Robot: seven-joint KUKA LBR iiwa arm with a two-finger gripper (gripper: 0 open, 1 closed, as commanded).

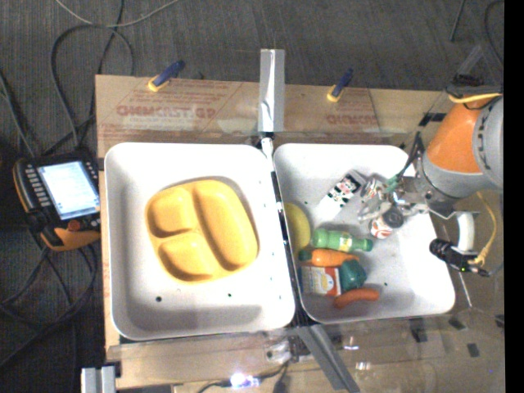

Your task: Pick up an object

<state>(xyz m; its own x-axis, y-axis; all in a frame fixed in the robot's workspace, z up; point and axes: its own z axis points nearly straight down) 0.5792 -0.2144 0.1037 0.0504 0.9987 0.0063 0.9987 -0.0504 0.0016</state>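
Note:
The gripper hangs over the right bin, its metal fingers pointing left near a small black-and-white card box. Just below it lies a small red-and-white can. Further left in that bin sit a green bottle, a carrot, a yellow banana-like piece, a red-and-white carton, a dark green piece and a red sausage-like piece. Nothing is visibly held between the fingers.
The left bin holds a yellow divided plate. A handheld pendant lies off the bench at left. Two clamps sit on the back board. The arm's orange band stands at right.

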